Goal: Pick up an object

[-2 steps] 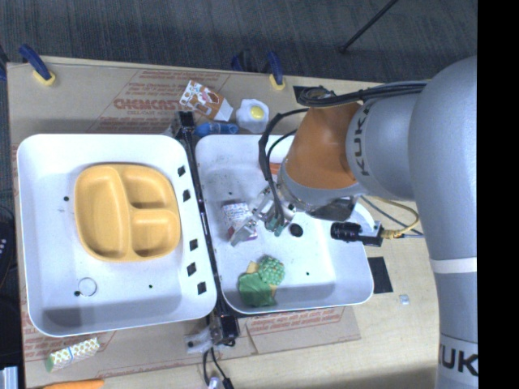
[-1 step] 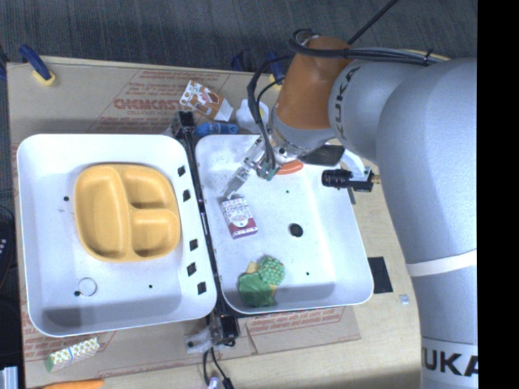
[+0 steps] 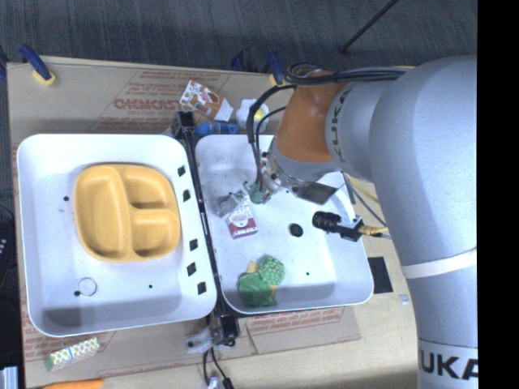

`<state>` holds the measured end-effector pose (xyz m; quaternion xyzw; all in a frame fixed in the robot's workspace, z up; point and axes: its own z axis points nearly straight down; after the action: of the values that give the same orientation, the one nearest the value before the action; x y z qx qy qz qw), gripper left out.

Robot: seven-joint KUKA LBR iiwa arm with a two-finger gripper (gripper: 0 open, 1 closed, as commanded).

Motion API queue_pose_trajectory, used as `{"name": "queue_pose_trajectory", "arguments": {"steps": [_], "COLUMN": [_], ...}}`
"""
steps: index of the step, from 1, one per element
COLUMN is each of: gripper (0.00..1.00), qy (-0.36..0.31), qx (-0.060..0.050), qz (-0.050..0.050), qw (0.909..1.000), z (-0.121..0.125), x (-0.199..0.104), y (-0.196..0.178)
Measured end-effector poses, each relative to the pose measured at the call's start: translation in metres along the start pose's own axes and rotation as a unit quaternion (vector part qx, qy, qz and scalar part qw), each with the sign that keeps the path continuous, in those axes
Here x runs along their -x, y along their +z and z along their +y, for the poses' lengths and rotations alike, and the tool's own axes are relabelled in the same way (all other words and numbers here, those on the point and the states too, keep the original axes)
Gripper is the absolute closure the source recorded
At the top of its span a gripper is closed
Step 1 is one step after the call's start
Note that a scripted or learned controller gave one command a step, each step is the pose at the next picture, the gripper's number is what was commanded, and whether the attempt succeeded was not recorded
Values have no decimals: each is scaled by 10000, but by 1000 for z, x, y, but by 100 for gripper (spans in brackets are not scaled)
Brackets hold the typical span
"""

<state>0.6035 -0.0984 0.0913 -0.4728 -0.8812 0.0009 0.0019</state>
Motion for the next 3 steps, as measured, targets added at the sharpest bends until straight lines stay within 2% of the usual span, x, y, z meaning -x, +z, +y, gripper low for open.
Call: {"name": "queue_pose_trajectory", "arguments": {"steps": [1,2,3], "gripper": [0,100,100], "qy": [1424,1406,-289], "qx": [-9,-16,14], "qz": [10,17,-13], "qw": [9898,9901,9996], "z": [-27,-26,2], "x": [-17,-18,-90], "y": [0,-10,-100]}}
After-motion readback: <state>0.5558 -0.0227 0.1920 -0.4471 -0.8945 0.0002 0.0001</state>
